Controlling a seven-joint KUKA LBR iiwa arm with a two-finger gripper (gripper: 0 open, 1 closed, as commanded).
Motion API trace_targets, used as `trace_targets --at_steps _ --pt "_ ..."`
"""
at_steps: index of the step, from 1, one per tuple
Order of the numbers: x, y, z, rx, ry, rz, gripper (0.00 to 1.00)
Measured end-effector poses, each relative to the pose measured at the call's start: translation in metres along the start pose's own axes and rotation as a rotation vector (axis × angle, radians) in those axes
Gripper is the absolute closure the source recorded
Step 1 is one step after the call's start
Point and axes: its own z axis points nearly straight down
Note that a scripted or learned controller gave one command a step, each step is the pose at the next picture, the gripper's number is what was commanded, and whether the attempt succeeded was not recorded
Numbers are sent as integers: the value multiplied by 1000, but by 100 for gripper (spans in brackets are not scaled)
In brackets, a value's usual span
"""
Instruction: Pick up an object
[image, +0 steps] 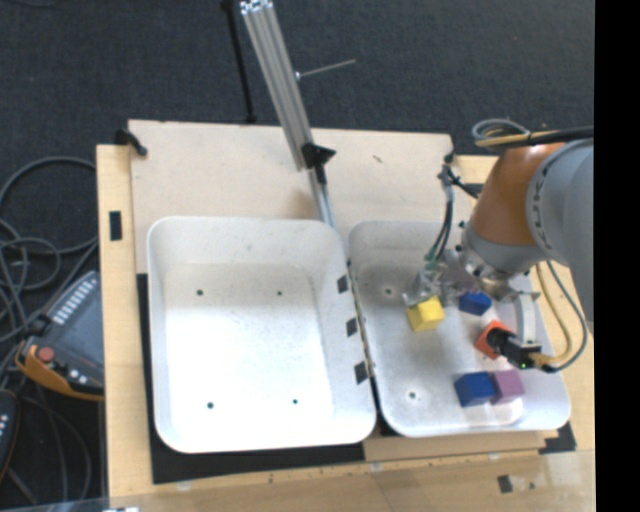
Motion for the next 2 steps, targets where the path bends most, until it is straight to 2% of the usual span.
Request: trace_targets --at_steps 1,2 --pt "83 46 -84 -11 4 -12 100" --pt "76 42 -89 0 -1 -9 100"
